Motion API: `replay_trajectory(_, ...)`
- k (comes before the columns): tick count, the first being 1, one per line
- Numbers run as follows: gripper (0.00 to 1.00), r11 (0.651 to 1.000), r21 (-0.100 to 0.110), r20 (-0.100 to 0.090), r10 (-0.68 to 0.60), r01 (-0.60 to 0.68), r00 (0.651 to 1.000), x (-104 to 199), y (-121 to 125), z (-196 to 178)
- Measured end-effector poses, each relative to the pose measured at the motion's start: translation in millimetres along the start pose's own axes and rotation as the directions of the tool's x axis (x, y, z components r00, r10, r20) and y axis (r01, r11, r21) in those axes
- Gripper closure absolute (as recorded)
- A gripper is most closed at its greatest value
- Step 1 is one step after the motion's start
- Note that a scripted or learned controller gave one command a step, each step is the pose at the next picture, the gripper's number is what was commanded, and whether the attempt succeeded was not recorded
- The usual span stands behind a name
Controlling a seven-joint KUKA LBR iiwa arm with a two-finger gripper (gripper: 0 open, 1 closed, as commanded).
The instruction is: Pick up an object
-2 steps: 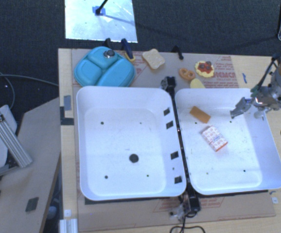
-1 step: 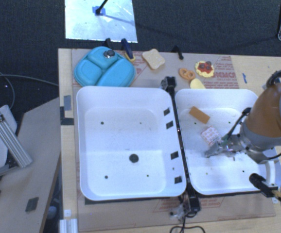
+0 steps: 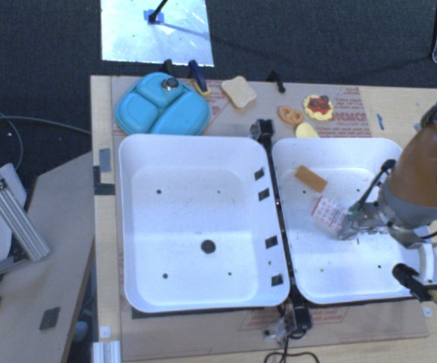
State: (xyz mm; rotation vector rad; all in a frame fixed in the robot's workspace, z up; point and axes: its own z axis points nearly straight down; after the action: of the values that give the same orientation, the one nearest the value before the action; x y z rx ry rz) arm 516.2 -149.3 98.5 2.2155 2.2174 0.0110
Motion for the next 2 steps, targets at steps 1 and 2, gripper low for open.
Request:
replay_trajectory(1, 1.0, 1.0, 0.006, 0.002, 0.001, -0.001, 1.0, -20, -1, -30)
replay_trajectory(2, 1.0, 1.0, 0.007, 0.003, 0.002, -0.002, 1.0, -59, 1, -10)
